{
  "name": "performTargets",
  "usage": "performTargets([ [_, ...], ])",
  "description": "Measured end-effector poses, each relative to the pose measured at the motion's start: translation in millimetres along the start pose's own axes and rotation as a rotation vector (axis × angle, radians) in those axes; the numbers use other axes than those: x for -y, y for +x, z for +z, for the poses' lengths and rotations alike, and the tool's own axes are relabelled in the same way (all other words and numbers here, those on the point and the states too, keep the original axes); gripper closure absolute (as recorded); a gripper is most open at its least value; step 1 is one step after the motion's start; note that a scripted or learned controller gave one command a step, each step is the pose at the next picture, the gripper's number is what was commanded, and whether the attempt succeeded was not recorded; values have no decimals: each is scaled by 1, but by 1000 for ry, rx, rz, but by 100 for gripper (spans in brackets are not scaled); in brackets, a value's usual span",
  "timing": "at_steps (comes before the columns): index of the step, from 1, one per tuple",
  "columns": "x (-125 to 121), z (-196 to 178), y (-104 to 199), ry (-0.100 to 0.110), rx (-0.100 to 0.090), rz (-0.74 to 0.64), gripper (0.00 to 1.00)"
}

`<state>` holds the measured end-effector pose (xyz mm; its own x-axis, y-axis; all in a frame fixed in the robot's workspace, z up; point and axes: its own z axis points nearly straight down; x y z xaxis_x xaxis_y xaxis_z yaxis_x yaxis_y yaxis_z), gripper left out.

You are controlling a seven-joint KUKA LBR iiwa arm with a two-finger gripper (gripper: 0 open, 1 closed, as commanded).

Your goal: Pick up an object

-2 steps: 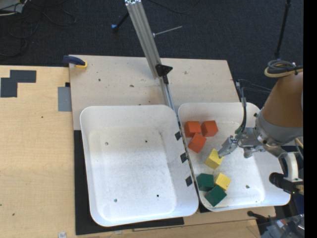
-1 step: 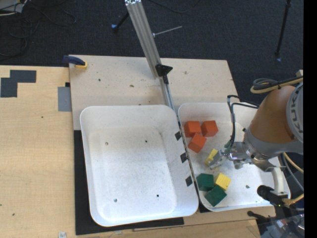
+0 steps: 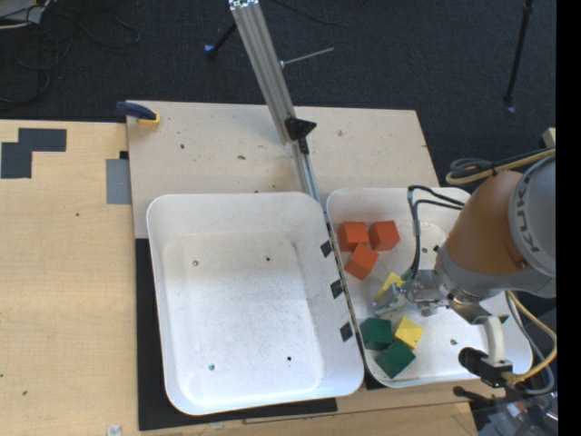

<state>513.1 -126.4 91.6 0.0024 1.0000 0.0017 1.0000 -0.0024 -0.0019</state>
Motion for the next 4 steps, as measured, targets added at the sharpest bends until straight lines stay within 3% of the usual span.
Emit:
performTargets([
  [1,0,-11,-1,1,-2,8,100],
  [4,2,-155,-5,-6,2,-4,100],
])
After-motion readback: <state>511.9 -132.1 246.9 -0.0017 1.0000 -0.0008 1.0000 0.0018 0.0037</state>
